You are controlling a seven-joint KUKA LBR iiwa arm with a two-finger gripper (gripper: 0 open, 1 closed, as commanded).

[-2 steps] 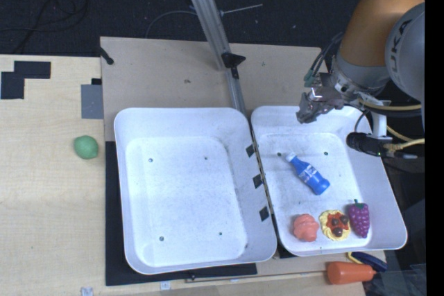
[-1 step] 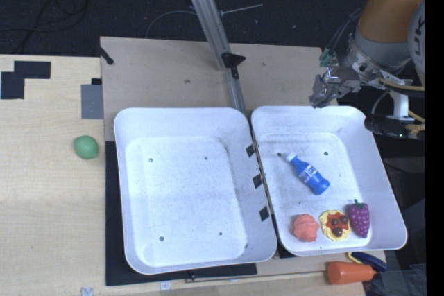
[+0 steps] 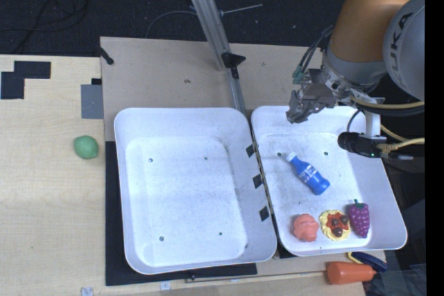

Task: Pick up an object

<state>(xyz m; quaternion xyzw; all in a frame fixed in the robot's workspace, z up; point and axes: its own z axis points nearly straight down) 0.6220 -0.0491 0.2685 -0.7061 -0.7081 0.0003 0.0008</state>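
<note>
Bench bins: you have lifted nothing; gripper (image 3: pixel 299 114), finger state indiscernible, hangs above the right bin (image 3: pixel 388 215), beyond the blue bottle (image 3: pixel 309 174).

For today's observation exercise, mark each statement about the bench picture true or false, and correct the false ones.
1. The blue bottle lies in the right bin. True.
2. The green ball sits in the left bin. False: it rests on the bench, left of both bins.
3. The grapes lie at the near edge of the right bin. True.
4. The gripper is over the left bin. False: it is at the right bin's far edge.
5. The carrot lies in a bin. False: it lies outside, in front of the right bin.
</note>
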